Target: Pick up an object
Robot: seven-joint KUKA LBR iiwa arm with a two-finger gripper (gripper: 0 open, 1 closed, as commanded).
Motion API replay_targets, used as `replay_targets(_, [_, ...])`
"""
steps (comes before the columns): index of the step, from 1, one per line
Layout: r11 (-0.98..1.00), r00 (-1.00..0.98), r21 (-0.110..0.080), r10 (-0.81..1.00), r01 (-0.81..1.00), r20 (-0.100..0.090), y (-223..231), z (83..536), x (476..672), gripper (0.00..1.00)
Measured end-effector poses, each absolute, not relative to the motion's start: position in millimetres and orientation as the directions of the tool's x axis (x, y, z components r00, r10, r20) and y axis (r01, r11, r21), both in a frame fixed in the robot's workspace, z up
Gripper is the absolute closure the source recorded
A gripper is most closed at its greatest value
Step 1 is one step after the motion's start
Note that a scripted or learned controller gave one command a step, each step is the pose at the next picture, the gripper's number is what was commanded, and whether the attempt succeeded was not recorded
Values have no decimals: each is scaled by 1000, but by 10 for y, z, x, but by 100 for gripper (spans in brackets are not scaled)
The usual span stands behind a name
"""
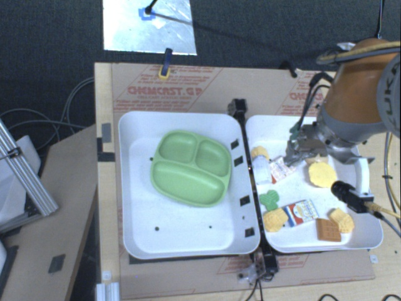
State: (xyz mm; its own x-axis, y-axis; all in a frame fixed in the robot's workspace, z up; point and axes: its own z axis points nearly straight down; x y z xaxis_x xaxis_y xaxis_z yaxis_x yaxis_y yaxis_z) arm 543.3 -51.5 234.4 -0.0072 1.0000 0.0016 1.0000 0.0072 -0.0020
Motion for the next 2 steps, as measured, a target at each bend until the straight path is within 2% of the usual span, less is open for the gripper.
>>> replay_targets(1, [2,-2,0,1000,1000,1,-510,2323,5379,100])
replay_targets(2, [3,-3,0,1000,1000,0,-472,2143,5455,100])
